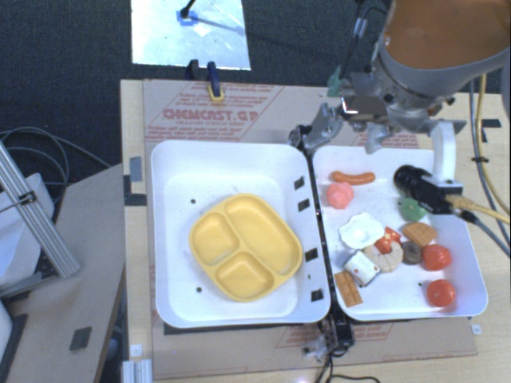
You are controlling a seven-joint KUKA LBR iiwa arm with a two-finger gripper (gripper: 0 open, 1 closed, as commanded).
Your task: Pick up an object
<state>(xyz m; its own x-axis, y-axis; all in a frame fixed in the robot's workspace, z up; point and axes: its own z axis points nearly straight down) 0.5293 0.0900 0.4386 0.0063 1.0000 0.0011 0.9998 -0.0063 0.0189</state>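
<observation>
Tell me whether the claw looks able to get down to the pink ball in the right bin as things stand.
Probably yes. The pink ball lies in the open near the bin's left wall, with only the sausage close behind it and nothing on top. The claw hangs above the bin's far edge, close by.

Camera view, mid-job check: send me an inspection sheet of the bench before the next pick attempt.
Surface: bench board bears two white bins, left bin and right bin, side by side.
Job's things: right bin holds toy food: sausage, pink ball, fried egg, green piece, two tomatoes, cracker, and a small pile in the middle.
Clutter: yellow divided tray lies in the left bin.
Grippers: gripper hangs over the right bin's far edge; nothing seen between its fingers, state unclear.
Cables: cables run at the right; more at left.
Surroundings: dark floor, a shiny sheet beyond the bench.
</observation>
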